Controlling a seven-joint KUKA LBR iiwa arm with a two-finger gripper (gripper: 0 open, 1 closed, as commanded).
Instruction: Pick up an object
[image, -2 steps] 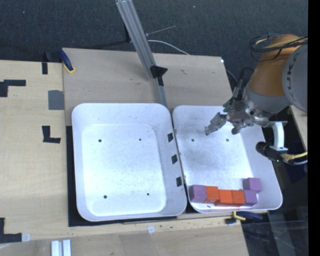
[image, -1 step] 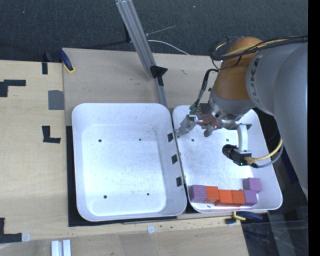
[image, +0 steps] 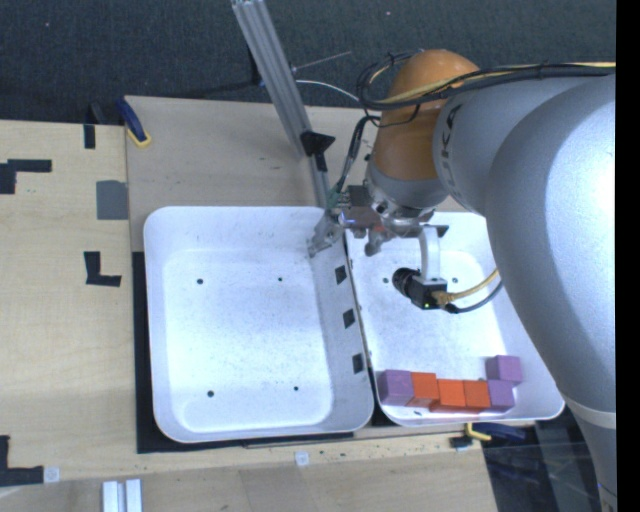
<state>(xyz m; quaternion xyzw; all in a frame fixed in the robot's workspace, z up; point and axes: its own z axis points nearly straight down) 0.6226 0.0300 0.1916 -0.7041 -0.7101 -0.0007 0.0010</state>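
I have the grey arm with the orange band (image: 425, 95) reaching in from 3 o'clock, its wrist hanging over the inner edge of the right shallow white plastic bin (image: 470, 270), near the ridge between the two bins. The two-finger gripper (image: 355, 232) sits under the wrist, just beside that ridge. I cannot tell its state: the wrist housing and cabling hide it (a black cylindrical fitting with a yellow cable hangs below the wrist at about 5 o'clock).

The pickable objects are well apart from the gripper. A row of purple and orange square blocks (image: 450, 390) lies packed against the right bin's near wall, at 6 o'clock in that bin. My guess is they slid there, since they hug the wall.

The left shallow white plastic bin (image: 165, 300) shows bare speckled floor with dark dots.

Nothing looks picked yet; the gripper would need to travel toward 5 o'clock.
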